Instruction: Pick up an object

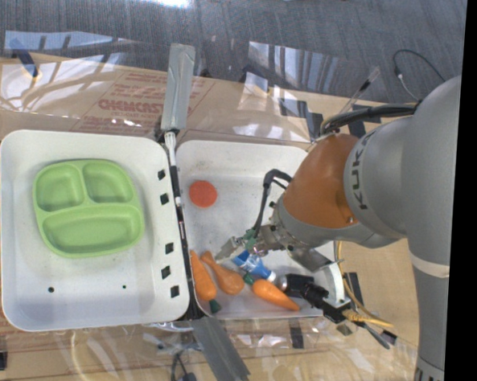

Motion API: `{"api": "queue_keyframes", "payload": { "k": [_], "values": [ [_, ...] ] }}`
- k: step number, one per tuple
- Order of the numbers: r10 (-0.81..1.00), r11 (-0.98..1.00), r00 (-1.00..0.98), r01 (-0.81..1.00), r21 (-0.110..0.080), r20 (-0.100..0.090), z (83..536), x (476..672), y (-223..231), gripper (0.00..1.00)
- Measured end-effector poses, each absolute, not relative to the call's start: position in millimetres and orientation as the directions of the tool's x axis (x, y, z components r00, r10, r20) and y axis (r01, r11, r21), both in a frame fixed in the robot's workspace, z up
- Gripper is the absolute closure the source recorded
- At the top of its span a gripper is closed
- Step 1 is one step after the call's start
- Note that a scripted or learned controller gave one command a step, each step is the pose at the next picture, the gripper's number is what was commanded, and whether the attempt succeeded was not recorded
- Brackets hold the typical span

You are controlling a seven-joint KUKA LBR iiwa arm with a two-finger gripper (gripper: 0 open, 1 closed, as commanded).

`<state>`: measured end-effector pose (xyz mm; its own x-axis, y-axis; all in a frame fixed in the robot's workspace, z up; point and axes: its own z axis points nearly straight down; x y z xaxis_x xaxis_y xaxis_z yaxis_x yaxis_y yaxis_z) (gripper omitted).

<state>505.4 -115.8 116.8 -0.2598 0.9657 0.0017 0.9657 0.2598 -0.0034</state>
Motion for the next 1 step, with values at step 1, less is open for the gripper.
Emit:
{"api": "queue_keyframes", "payload": {
  "k": [1],
  "values": [
    [0.996, 0.084, -0.084, 0.996, -0.002, 0.001, 90.9, 505.0, -161.0, 0.00]
  ]
}}
